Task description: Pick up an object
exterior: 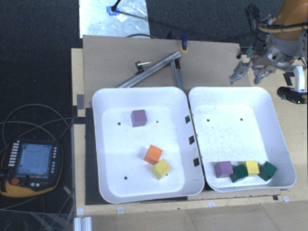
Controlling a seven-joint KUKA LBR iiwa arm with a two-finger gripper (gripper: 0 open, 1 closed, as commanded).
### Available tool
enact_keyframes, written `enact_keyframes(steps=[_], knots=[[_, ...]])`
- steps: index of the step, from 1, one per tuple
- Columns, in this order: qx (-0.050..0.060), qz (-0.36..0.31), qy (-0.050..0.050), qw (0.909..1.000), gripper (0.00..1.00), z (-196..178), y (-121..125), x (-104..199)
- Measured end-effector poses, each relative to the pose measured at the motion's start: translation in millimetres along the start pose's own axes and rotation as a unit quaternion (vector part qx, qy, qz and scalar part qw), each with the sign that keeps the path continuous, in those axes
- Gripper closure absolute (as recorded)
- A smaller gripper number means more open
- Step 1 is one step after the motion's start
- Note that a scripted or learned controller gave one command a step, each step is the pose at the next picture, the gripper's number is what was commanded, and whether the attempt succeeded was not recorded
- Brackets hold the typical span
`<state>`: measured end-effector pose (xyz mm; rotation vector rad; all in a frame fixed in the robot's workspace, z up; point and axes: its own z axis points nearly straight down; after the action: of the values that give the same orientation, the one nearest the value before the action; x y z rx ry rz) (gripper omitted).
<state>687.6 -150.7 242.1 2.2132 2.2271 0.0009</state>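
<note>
The left bin holds a purple cube, an orange cube and a yellow cube touching it. Along the front wall of the right bin sit a purple cube, a dark green cube, a small yellow cube and another green cube. My gripper hangs open above the bench just behind the right bin's far rim, with nothing between its fingers.
A metal bar lies slanted on the brown board behind the left bin. A teach pendant with cables rests on the floor at the left. A silver sheet lies beyond the bench.
</note>
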Motion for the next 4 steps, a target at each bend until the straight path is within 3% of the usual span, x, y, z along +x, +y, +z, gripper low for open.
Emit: enact_keyframes(steps=[1, 4], knots=[[0.0, 0.0, 0.0, 1.0, 0.0, 0, 0, 0], [0.002, 0.0, 0.0, 1.0, 0.0, 131, -1, 8]])
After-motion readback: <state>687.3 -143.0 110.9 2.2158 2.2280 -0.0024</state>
